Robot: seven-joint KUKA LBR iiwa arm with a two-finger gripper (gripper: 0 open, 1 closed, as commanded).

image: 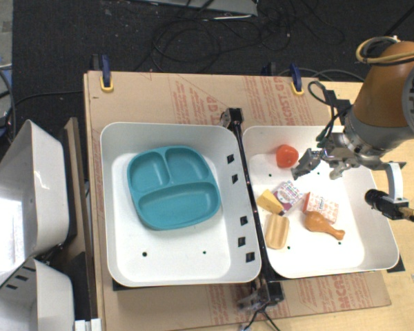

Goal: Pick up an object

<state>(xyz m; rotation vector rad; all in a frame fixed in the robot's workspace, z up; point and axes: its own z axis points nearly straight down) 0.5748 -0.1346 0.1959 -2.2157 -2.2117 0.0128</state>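
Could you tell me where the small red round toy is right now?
The small red round toy lies near the right white bin's back-left corner, just left of the claw.

Red tomato (pixel 286 155), perhaps, wedge (pixel 269 201), drumstick (pixel 323 224), right bin

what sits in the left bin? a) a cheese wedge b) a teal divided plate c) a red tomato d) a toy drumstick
b, the teal divided plate lies alone in the left bin, while the small food toys all lie in the right bin.
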